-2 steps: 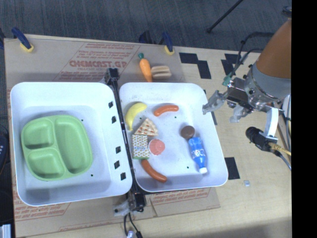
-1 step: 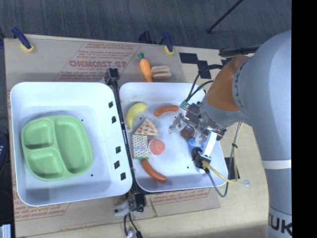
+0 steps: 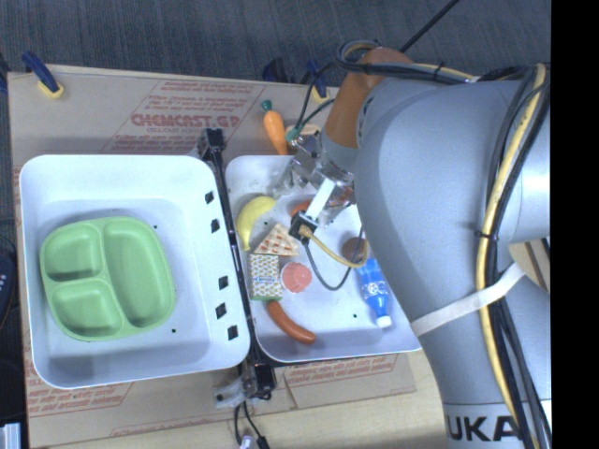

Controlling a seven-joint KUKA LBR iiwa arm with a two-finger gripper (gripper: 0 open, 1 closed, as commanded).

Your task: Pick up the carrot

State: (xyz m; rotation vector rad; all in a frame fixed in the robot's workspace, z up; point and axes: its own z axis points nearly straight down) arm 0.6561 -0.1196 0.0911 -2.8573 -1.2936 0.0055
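- Plainly, in the camera view the pickup is not done: the carrot [image 3: 273, 132] lies on the cardboard-covered surface [image 3: 140, 110], outside both bins, just beyond the back rim of the right bin [image 3: 393, 340], its green top pointing away from the bin.
- The arm [image 3: 449, 213] reaches in from the right, and the gripper [image 3: 314, 190] hangs over the back part of the right bin, near the carrot but apart from it; nothing orange sits in the jaws.
- Whether the jaws are spread or pressed together I cannot tell; the wrist and cables crowd that spot.
- Left to do, as I judge it: bring the jaws over the bin rim to the carrot, close on it and lift. All of the grasp lies ahead.
- The right bin holds clutter that could be mistaken for the target: a sausage [image 3: 290, 324] near the front, orange-red and long like the carrot, plus a banana [image 3: 253, 218], a cracker [image 3: 277, 241], a red disc [image 3: 297, 278], a blue bottle [image 3: 373, 292] and a small box [image 3: 265, 277].
- The left bin [image 3: 56, 195] holds a green tray [image 3: 106, 276] with three compartments.
- Writing: the cardboard bears red print, "CHEMCAST GP" by my reading, repeated faintly across it. Large letters "UKA" show low on the arm. The print on the box and bottle is too small to read.
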